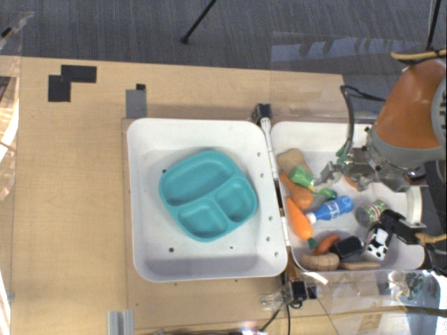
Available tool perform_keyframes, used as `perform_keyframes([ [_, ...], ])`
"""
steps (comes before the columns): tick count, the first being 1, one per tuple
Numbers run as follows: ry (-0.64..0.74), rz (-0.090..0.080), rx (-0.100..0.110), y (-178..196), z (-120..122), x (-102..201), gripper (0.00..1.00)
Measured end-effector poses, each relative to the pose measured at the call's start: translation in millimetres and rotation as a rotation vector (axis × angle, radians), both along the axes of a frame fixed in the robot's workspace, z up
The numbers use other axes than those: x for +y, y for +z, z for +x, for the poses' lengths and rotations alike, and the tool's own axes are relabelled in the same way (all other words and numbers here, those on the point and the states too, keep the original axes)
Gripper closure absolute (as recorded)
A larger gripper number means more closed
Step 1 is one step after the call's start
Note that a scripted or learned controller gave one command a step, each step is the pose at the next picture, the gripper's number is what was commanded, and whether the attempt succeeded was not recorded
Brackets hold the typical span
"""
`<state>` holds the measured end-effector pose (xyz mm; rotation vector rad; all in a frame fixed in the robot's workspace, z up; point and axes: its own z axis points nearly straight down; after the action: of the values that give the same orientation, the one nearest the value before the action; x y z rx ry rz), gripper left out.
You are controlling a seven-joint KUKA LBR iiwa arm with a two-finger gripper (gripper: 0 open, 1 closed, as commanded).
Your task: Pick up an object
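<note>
KUKA end effector [334, 171] hovers, fingers spread & holding nothing, over right bin [349, 132] beside green-topped carrot [302, 187]. Carrot looks light, stiff, slick plastic; best taken mid-body, across its width.

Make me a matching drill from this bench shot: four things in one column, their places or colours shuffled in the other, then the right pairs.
Things:
1. divided plate
2. toy carrot
3. small bottle
4. cow figure

Descriptions:
A. black and white, right bin's near side
B. teal, in the left bin
C. blue with white ends, middle of right bin
D. orange, by the divider wall

Pairs: 1-B, 2-D, 3-C, 4-A
</note>
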<state>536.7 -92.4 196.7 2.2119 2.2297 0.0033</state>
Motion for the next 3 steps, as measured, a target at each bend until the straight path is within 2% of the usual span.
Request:
perform_keyframes([
  [1, 0.165, -0.004, -0.007, -99, -4, 7, 0.00],
  [2, 0.170, -0.003, -0.012, -89, -2, 9, 1.00],
  [3, -0.021, 0.001, -0.008, 14, -47, 48, 1.00],
])
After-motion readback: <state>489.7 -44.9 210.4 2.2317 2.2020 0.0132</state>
